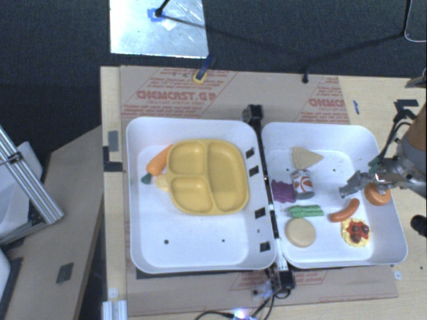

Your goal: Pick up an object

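1. The bench carries two white bins: the left bin [143, 199] and the right bin [383, 245], which touch along a middle hinge line.
2. In the left bin a yellow tray [205, 177] with three compartments lies near the middle. A toy carrot [157, 160] lies just beside its left edge and appears to touch it.
3. The right bin holds most of the small toy foods: a tan wedge [305, 157] at the far side, a small can [303, 183] below it, a purple piece [283, 191] just left of the can, a green pod [305, 211], a round bun [301, 232], a sausage [344, 211], a pizza piece [355, 231] at the near right, and an orange fruit [377, 195] by the right wall.
4. The gripper [355, 183] reaches in from the right and stands low over the right bin, between the can and the orange fruit, just above the sausage in the view.
5. Its fingers are not clear enough, so one cannot tell how far the hand is open. Nothing is seen between them.
6. Judgement on progress: no object looks lifted; all things rest on the bin floors. The approach seems done, but the grasp and the lift are left.
7. The nearest candidates are the sausage and the orange fruit.
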`<control>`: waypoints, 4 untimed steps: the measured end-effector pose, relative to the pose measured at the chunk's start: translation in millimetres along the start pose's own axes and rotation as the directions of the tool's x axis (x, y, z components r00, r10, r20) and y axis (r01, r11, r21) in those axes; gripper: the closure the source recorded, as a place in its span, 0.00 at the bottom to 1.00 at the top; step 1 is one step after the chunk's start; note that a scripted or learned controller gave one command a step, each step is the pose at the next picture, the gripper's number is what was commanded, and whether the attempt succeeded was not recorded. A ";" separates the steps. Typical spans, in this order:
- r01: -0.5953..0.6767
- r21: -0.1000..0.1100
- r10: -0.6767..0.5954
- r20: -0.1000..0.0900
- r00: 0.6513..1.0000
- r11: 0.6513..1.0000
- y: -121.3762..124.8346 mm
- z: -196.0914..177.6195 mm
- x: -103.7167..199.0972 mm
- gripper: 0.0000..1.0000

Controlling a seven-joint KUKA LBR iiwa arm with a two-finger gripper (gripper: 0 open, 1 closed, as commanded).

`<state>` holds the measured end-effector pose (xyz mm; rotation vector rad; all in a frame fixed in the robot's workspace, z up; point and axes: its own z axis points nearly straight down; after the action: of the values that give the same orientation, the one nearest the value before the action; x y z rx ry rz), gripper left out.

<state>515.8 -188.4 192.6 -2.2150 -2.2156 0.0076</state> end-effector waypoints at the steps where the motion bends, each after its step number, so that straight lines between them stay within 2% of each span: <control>1: 0.003 -0.011 -0.003 0.003 1.000 1.000 2.9 -5.3 0.1 0.00; 2: 0.001 -0.006 -0.001 0.001 1.000 1.000 4.1 56.0 -4.8 0.00; 3: 0.002 -0.030 -0.001 0.010 1.000 1.000 11.3 97.4 -6.9 0.00; 4: 0.001 -0.042 0.000 0.023 1.000 0.999 13.0 84.0 -11.5 1.00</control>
<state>528.0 -199.8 108.4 -2.2472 -2.2482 -0.0127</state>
